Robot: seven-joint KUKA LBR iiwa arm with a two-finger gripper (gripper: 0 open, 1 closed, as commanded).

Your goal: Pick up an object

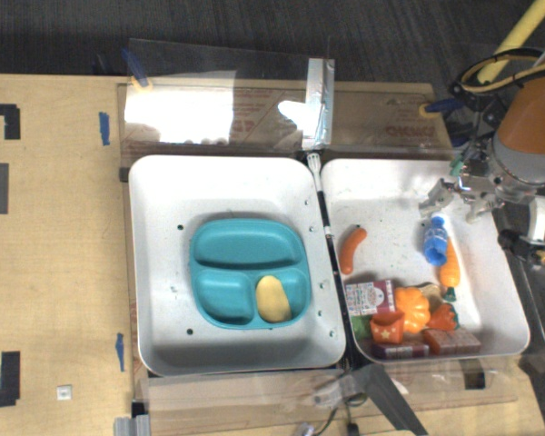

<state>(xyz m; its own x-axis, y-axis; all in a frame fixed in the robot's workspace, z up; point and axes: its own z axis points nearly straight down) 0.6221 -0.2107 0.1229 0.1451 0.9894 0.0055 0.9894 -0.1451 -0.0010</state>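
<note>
Blue bottle is the object nearest the gripper: small, bright blue, pale cap end, lying in the right bin just below the gripper. Orange carrot touches its lower side; orange sausage-shaped piece lies well left of it. Gripper's open/closed state unclear; nothing seen between fingers.

The arm runs off the right edge, and the gripper is too blurred to read

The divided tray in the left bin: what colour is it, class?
Teal, seen in the camera view: the tray holds a yellowish potato.
</note>
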